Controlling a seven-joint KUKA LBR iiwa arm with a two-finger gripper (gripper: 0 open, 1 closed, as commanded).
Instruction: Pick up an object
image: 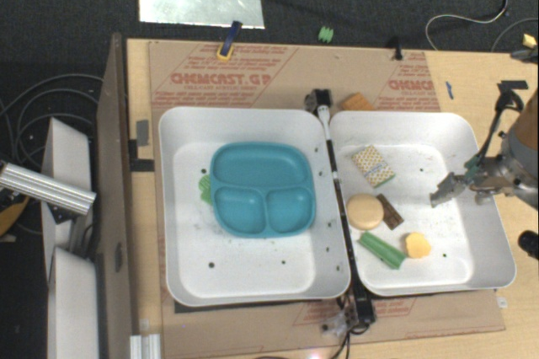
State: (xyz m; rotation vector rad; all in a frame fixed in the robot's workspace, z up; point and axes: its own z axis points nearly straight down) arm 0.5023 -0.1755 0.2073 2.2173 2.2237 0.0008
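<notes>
The hand (444,192) is hovering over the right bin (472,265), holding nothing; whether it is apart or together cannot be told.

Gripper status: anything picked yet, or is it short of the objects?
Done: nothing visibly picked. The gripper is over the right bin, on its right side, with no object seen between its fingers. In hand: an approach, at most. Left: the grasp itself. The patterned block, tan round piece, brown stick, green piece and yellow piece all lie on the bin floor to its left.
</notes>
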